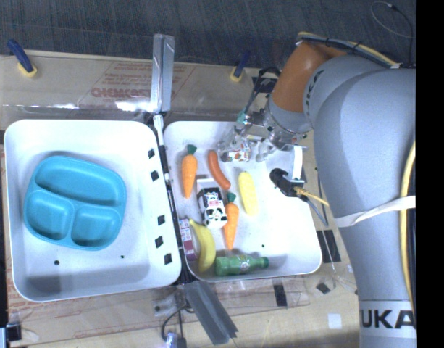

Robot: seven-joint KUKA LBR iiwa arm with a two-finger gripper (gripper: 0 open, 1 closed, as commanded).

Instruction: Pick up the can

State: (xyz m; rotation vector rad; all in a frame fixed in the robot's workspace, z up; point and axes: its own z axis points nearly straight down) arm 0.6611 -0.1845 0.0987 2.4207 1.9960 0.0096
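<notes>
Bins sit side by side before you. The left bin [19, 194] holds a blue divided tray [75, 200]. In the right bin [308, 245], from its left wall, lie an upright carrot [188, 172], a banana [203, 245], a cow-patterned carton [214, 206], a reddish sausage [219, 170], a second carrot [230, 223], a green bottle [240, 264] along the front wall and a pale yellow piece [246, 192].

The can [237, 153] appears to be the small silvery thing with red marks near the bin's back wall, just right of the sausage's top. It is blurred, so you cannot read its label or pose.

The gripper [252, 145] sits right at the can, partly over it. You cannot tell whether it is wide or narrow, or whether it grasps the can.
</notes>
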